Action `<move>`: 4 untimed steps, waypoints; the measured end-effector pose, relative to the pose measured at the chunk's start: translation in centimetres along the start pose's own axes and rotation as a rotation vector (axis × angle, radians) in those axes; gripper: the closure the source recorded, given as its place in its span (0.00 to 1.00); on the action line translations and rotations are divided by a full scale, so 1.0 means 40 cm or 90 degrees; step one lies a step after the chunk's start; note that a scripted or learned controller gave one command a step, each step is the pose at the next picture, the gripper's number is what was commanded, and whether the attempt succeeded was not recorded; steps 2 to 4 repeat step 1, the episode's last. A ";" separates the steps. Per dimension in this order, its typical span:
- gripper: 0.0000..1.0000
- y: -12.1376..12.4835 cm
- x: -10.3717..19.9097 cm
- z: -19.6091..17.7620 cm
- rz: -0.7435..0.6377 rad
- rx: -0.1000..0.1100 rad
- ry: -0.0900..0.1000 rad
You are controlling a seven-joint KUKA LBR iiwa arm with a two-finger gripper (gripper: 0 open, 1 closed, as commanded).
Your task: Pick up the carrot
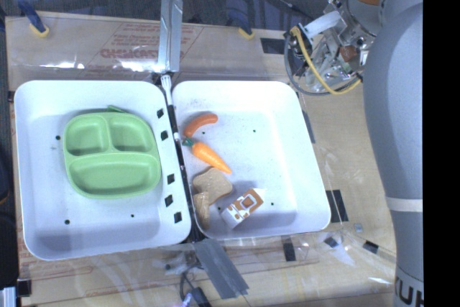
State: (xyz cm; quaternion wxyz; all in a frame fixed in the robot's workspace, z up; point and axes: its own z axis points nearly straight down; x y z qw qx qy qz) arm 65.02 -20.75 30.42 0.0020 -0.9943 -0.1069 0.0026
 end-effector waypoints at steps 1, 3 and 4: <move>1.00 0.002 -0.005 -0.067 0.003 -0.001 0.003; 1.00 0.002 -0.005 -0.067 0.003 -0.001 0.003; 1.00 0.002 -0.005 -0.067 0.003 -0.001 0.003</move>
